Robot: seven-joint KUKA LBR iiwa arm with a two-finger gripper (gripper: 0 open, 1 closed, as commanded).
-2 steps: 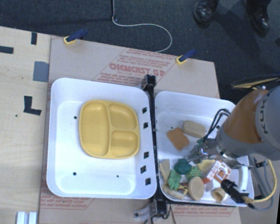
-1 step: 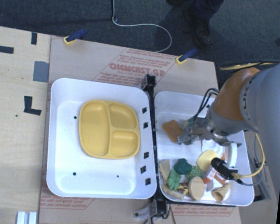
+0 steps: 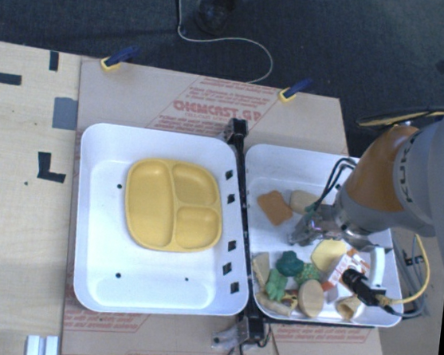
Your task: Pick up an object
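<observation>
The right bin (image 3: 287,166) holds a heap of small toy foods: an orange-brown piece (image 3: 274,208), a beige piece (image 3: 303,200), green pieces (image 3: 282,273), a pale yellow piece (image 3: 328,253) and tan rounds (image 3: 311,298). My gripper (image 3: 305,230) hangs low over the middle of this bin, just left of the yellow piece and right of the orange-brown one. Its dark fingers point down-left among the items. Nothing shows clearly between them.
The left bin (image 3: 103,198) carries a yellow divided plate (image 3: 174,205). A black divider (image 3: 234,206) runs between the bins. The grey arm with its orange band (image 3: 379,172) covers the right bin's right side. Cables (image 3: 400,299) trail at the bin's right rim.
</observation>
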